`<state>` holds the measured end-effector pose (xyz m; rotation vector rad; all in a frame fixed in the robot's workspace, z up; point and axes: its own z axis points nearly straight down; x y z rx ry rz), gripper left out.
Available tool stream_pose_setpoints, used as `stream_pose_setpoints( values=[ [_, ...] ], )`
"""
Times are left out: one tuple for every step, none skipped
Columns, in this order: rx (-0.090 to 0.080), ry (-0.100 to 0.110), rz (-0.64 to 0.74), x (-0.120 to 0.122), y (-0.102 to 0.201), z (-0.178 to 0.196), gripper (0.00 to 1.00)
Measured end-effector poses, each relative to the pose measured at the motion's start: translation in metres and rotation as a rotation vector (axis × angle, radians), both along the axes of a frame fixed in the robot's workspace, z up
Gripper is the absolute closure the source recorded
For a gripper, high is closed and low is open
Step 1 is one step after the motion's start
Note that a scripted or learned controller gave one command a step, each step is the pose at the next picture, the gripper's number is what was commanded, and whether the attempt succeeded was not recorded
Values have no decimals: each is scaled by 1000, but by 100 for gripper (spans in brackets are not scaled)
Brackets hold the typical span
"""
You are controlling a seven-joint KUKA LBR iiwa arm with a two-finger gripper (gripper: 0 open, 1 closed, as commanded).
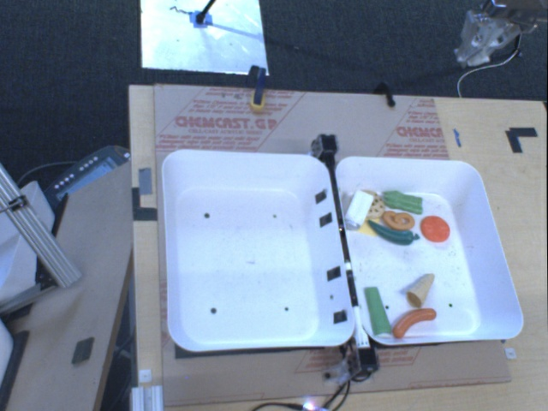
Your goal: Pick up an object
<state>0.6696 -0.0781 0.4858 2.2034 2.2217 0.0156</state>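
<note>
The right bin [499,255] holds several small toy foods. A white and yellow block [360,205], a green ridged piece [402,200], an orange ring [398,221], a dark teal pepper [395,234] and a red disc [435,229] lie together near its far side. Toward the near side sit a tan cone [419,289], a green stick [377,310] and an orange sausage [414,320]. My gripper [477,48] hangs high at the top right, beyond the bench's far edge and well away from both bins, with nothing visibly in it.
The left bin [169,229] sits beside the right one, joined by a black clamp strip [341,255]. A shiny metal plate [203,22] lies on the dark floor behind. A yellow and blue clip [257,88] sits at the bench's far edge. A metal rail [34,238] leans at the left.
</note>
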Motion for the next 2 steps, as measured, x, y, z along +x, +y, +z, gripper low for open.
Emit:
stream_pose_setpoints(
  values=[
    [3, 20, -2, -1, 33, -104, 100],
    [2, -4, 1, -18, 64, 60, 100]
  ],
)
